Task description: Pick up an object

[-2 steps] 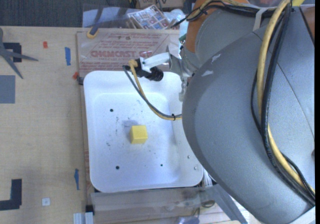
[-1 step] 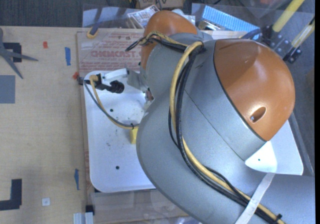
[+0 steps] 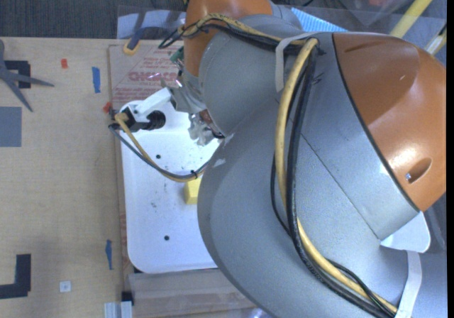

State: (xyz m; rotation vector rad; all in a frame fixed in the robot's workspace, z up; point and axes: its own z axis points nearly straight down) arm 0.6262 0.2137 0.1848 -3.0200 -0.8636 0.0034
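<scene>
A small yellow block (image 3: 191,191) is seen on the white bin (image 3: 152,238) floor, partly hidden under the grey arm (image 3: 284,167), just near of the gripper (image 3: 202,130), whose finger state cannot be told.

A grey robot arm (image 3: 305,167) with glossy orange bands (image 3: 397,118) carries a yellow cable (image 3: 287,139) paired with a black one. Beneath it sits a white bin (image 3: 152,231) speckled with small dark marks, holding a pale yellow block (image 3: 191,191). The worktop (image 3: 57,182) is light tan, dotted with blue tape strips (image 3: 96,79) and one small red mark (image 3: 64,63). A brown cardboard sheet (image 3: 142,68) bears faded pink lettering.
</scene>
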